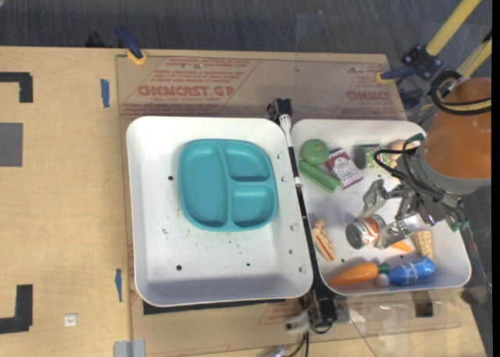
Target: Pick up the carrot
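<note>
The orange tapered carrot (355,273) lies along the near edge of the right white bin (457,273), touching the blue plastic bottle (408,272) on its right. The metal two-finger gripper (391,219) hovers just above a small silver can (364,232); whether it is spread or closed cannot be told. Crowding risks grabbing the bottle or can instead.

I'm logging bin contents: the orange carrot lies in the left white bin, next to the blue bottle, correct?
Not quite. The camera view shows the orange carrot in the right white bin, at its near edge; it does lie next to the blue bottle.
</note>
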You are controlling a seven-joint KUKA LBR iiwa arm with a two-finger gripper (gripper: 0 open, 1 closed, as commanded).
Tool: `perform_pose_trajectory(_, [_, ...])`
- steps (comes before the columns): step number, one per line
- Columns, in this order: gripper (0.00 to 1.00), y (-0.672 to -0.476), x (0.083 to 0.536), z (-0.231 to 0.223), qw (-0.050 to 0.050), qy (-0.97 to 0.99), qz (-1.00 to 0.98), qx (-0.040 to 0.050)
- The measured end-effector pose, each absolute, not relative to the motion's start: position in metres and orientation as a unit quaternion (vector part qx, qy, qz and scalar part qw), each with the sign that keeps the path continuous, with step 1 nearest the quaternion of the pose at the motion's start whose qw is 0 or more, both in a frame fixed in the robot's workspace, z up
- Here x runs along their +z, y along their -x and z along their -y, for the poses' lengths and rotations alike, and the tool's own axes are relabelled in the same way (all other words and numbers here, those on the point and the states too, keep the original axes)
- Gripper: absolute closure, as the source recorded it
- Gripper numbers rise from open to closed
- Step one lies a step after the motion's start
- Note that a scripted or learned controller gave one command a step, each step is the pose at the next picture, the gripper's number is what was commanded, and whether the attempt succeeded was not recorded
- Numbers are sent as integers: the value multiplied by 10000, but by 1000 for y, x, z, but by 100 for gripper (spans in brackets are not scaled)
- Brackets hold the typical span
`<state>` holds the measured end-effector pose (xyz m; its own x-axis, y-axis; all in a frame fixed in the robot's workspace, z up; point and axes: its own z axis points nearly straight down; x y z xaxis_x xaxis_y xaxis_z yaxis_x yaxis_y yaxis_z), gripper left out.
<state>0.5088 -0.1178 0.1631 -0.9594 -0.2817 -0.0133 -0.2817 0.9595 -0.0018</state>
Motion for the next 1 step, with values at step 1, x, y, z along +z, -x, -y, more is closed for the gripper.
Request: perform_pose_trajectory(1, [0, -507, 161, 120, 37, 1401, -9901, 3])
